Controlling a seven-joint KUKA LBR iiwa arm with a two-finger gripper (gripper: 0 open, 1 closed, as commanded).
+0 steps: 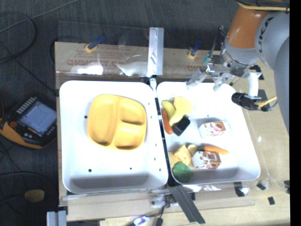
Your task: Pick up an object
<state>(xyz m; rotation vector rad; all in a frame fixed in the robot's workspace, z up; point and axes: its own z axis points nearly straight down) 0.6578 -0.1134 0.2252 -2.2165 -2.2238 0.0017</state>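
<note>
Across the bench, two shallow white bins sat side by side, and I judged the layout was meant to keep my picking stock on one side and a drop place on the other. My arm (pixel 256 22) came in from the right, its orange band high above the back corner of the right bin (pixel 244 126), so it stood clear of the clutter below. Filling much of the left bin (pixel 75 173) lay a yellow divided tray (pixel 116 121), flat and alone. My gripper (pixel 210 81) hung over the right bin's back rim with its two fingers spread apart and nothing between them; I held no object.

Everything I might pick lay in the right bin. Against the dividing wall were a yellow piece (pixel 181 106), a black block (pixel 181 125) touching it, and an orange carrot-like stick (pixel 167 123) beside them. Near the middle sat a small printed carton (pixel 212 129), apart from the rest, which I judged the easiest target. Toward the front were another carton (pixel 206 159) with a carrot (pixel 216 149) leaning on it, pale yellow bits (pixel 184 154), and a green piece (pixel 182 172), crowded enough that a grasp there could slip.
</note>
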